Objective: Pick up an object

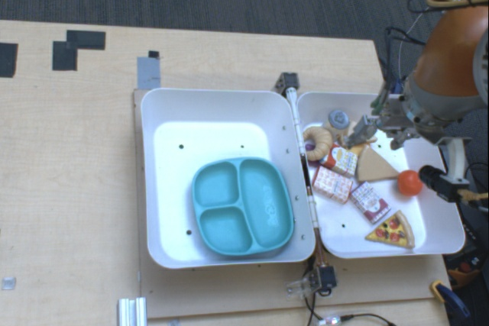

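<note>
- Nearest you, the right bin [451, 240] holds one pizza slice [393, 230] at its near edge, point toward the left bin.
- Just behind it: one red ball [410, 182], and three small printed cartons [333, 184] in a loose row running left-far to right-near.
- One tan wedge [376, 165] lies between the cartons and the ball; one croissant [318, 140] sits against the divider; one small grey-blue round piece [339, 119] lies at the far side.
- The left bin [164, 114] carries one teal divided plate [243, 205] with three compartments, toward its near half.
- The pincer [361, 132] hangs low over the far part of the right bin, reaching in from the right. You cannot tell whether it is spread or pressed together; nothing shows pinched in it.
- Key relation: the likeliest target, by my judgement, is the croissant, just left of the pincer tip, long axis near to far. The tan wedge lies just nearer than the tip.
- Both bins rest on the pale table [69, 187].
</note>
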Controlling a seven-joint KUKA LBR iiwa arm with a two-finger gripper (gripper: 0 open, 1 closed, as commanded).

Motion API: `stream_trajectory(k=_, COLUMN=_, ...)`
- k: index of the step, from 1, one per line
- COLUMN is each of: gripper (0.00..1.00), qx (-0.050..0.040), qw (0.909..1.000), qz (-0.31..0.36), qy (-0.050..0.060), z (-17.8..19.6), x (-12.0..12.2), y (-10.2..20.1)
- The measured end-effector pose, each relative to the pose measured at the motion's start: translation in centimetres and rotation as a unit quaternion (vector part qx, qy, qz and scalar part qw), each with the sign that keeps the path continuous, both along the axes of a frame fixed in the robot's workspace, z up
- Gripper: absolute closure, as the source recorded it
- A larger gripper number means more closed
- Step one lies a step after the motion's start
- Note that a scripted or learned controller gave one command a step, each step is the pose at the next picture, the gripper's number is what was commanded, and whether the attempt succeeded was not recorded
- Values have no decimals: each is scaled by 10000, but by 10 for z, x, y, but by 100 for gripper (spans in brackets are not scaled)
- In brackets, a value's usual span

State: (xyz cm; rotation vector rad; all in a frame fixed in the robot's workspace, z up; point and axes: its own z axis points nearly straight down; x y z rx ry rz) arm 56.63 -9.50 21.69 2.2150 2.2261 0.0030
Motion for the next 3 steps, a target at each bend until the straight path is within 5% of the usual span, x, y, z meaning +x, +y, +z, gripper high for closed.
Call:
stream_trajectory(k=1, gripper=0, qx=-20, qw=10000, qz=-14, qy=-81, z=-115, x=11, y=-21)
stream_trajectory(k=2, gripper=100, qx=-19, qw=9999, qz=-7, qy=-102, z=-103, x=13, y=-20)
stream_trajectory(k=3, gripper=0, qx=-18, qw=10000, qz=-5, qy=-98, z=-103, x=13, y=-20)
